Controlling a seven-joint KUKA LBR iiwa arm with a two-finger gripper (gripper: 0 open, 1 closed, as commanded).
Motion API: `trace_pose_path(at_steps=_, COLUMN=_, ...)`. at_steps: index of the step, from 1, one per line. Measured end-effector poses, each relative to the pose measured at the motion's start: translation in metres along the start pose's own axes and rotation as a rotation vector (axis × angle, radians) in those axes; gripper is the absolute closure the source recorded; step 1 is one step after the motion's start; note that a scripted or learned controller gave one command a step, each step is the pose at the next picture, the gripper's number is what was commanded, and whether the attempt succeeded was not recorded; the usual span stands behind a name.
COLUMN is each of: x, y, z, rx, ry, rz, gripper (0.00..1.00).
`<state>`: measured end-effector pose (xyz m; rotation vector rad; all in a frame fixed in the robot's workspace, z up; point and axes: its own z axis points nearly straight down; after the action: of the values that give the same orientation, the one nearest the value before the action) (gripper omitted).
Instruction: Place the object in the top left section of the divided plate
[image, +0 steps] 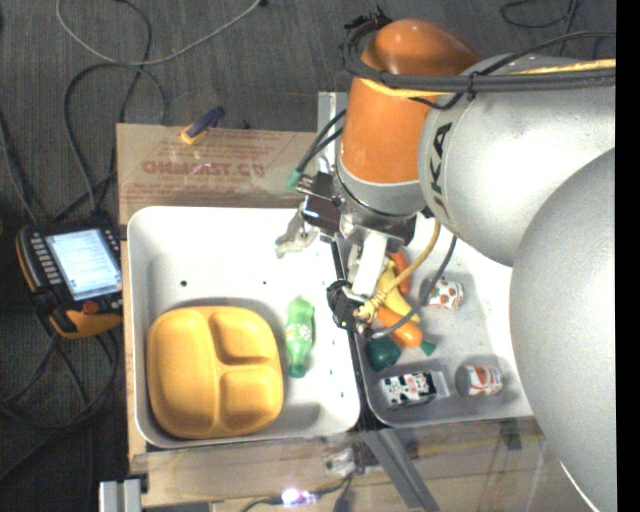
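Grey arm hiding right bin, gripper blurred

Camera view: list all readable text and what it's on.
"KA": dark letters on the arm; the rest is hidden.
Red print on the cardboard: too blurred to read.
Tablet screen: too small to read.
Label on the red-and-white can: too small to read.

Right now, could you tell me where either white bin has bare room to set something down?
Bare floor lies in the left white bin above the yellow divided plate, left of the gripper. The right bin is crowded with small items.
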<state>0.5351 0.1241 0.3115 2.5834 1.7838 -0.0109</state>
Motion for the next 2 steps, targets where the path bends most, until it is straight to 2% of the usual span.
trace_pose_path(at_steps=1, x=-0.001, y=0.0, z=-0.007, rx=0.002, ry=-0.009, rz=0.001, gripper=1.0)
trace_pose_path(at_steps=2, x=-0.064, y=-0.033, z=0.131, rx=0.008, ry=0.001, rz=0.149, gripper=1.0)
